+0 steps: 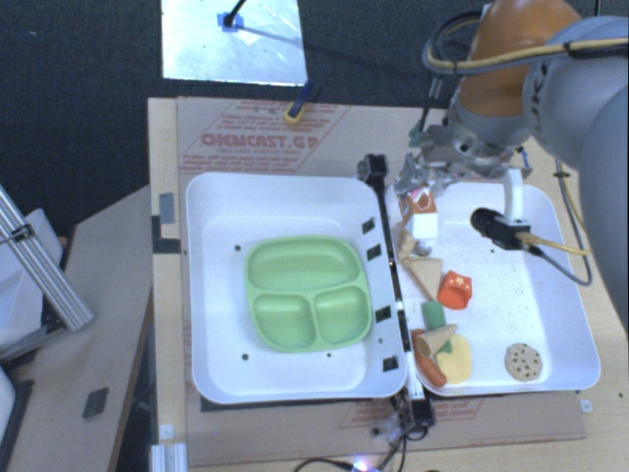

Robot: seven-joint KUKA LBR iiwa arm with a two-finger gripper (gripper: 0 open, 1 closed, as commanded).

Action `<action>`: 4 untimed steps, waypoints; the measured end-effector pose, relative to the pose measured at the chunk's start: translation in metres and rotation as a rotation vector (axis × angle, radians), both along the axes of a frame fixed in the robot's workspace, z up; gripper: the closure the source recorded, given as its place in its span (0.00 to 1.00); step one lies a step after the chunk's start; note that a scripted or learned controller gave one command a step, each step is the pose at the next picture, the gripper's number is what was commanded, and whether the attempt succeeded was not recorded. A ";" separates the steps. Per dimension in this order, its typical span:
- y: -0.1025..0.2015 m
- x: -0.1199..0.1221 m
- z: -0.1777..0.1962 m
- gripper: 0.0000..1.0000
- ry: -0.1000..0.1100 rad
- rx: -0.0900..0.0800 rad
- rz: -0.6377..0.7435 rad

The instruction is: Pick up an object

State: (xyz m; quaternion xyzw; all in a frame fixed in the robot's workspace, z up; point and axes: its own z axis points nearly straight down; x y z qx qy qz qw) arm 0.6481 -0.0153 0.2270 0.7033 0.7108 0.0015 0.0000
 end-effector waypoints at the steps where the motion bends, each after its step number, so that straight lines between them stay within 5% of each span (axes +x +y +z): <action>1: 0.063 0.006 0.004 1.00 -0.001 0.000 -0.001; 2: 0.115 0.014 -0.013 1.00 0.001 0.000 -0.001; 4: 0.110 0.023 -0.009 1.00 -0.001 -0.002 -0.010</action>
